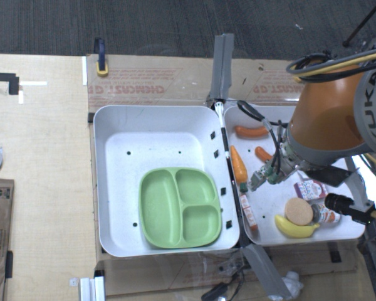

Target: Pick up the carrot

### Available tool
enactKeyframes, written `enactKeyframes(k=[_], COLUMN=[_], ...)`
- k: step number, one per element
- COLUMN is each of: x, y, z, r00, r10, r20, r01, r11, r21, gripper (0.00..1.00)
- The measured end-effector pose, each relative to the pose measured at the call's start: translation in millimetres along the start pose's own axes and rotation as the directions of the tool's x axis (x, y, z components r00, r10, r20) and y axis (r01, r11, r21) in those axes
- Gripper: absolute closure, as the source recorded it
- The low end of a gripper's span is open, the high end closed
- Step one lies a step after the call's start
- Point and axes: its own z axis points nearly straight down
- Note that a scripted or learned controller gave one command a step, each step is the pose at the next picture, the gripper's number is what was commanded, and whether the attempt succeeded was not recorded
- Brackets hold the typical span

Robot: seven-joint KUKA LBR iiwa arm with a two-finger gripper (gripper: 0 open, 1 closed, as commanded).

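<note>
The carrot (239, 165) is orange and lies lengthwise against the left wall of the right bin (338, 234). My gripper (262, 179) hangs low over that bin, just right of the carrot's lower end and slightly apart from it. The grey and orange arm above hides the bin's right half. Nothing shows in the gripper.
A sausage (252, 131) and a short orange piece (263, 153) lie behind the gripper. A banana (294, 228), a round tan disc (298, 211), a small bottle (312, 190) and a red packet (247, 212) lie toward the front. The left bin (113, 168) holds a green divided plate (180, 207).
</note>
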Motion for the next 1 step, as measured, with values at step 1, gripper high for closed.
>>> enactKeyframes(k=[1], x=[28.4], y=[66.4], z=[28.4], r00=[0.978], r10=[-0.211], r20=[0.0], r01=[0.211], r11=[0.978], r21=[0.0], gripper=[1.0])
